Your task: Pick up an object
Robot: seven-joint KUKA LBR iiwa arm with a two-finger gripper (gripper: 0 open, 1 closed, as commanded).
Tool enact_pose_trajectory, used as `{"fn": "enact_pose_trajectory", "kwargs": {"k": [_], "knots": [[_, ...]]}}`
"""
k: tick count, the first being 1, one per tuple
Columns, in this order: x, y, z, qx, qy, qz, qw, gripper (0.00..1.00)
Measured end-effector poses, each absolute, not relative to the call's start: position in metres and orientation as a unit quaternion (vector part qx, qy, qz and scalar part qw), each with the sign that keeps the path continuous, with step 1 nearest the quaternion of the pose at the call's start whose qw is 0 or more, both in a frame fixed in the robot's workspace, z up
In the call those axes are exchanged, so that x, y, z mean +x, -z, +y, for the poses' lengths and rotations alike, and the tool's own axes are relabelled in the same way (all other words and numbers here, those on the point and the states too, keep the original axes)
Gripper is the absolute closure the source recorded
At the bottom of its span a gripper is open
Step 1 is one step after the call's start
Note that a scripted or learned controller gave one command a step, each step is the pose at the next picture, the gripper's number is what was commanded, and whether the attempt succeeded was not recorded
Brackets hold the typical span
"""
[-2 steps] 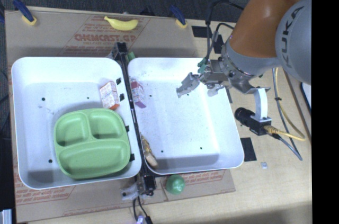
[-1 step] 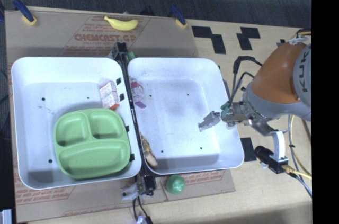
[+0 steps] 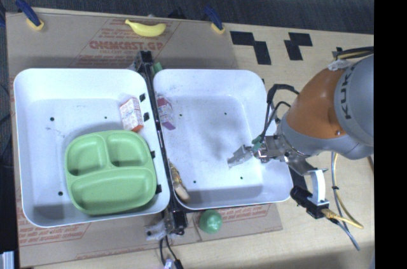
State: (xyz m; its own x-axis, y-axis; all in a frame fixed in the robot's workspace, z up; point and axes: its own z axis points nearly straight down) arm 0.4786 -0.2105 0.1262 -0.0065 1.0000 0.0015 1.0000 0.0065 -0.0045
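The bench (image 3: 299, 242) bears two white bins (image 3: 32, 153), a banana (image 3: 145, 27) and a green ball (image 3: 210, 220).

Counted on the bench

Two white bins (image 3: 38, 134), one green divided tray (image 3: 111, 172), one banana (image 3: 145, 27), one green ball (image 3: 210, 220), two blue clamps (image 3: 29, 14).

Two white bins sat side by side. A green divided tray (image 3: 112, 171) lay in the left bin (image 3: 32, 134). The arm's gripper (image 3: 238, 156) hovered at four o'clock over the right bin (image 3: 203, 134).
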Motion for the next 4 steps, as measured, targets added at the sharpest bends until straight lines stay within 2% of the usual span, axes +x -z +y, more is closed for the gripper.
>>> {"fn": "enact_pose_trajectory", "kwargs": {"k": [1,2,3,4], "knots": [[0.559,-0.091,-0.210,-0.704,-0.0010,-0.710,0.001,0.00],[0.476,-0.092,-0.211,-0.705,-0.0011,-0.709,0.002,0.00],[0.553,-0.092,-0.210,-0.705,-0.0002,-0.709,0.001,0.00],[0.553,-0.102,-0.210,-0.704,-0.0009,-0.710,0.001,1.00]]}}
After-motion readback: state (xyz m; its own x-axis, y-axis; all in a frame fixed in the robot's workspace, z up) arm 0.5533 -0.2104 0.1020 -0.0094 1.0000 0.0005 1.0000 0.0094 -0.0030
